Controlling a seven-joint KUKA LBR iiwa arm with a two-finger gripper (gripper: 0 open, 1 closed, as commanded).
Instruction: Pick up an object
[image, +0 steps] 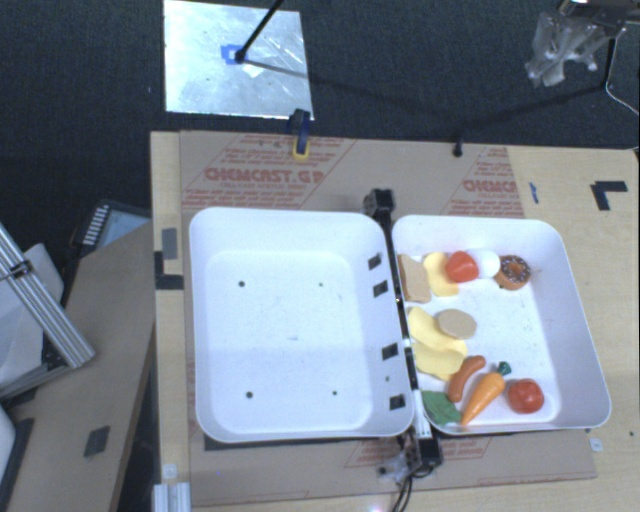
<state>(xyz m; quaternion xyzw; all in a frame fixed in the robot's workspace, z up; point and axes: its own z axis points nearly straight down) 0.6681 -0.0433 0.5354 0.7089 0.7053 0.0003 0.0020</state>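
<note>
- Spanning most of the view, the tan bench (330, 165) carries a brown cardboard sheet (265, 170) with red lettering, and the 2 white bins sit side by side on it.
- Left bin (285, 325) is the larger-looking of the 2, with only small dark dots on its floor.
- Right bin (575, 320) holds all the toy food, gathered along its left wall and front edge.
- A shiny grey panel (235, 55) lies on the dark floor beyond the bench, with a blue marker and a thin black line crossing it.
- A metal frame (40, 310) slants in at the left edge, beside a lower tan surface.
- The gripper (560, 45) hangs at the upper right, well apart from both bins, pale and blurred; whether its jaws are apart or together cannot be told.
- Yellow pieces (435, 345) lie against the right bin's left wall, with a tan oval (456, 323) resting on them.
- The carrot (482, 395) lies near the front edge, long axis diagonal, orange tip toward the lower left, green top toward the upper right.
- A brown sausage (465, 377) lies just beside the carrot, on the same diagonal.
- A bread slice (414, 278) lies by the left wall, long axis running front to back.
- A red tomato (461, 266), a white piece (487, 263) and a doughnut (513, 271) form a row near the back.
- A second red piece (525, 396) sits to the right of the carrot's top.
- A green leaf (440, 407) lies in the front left corner.
</note>
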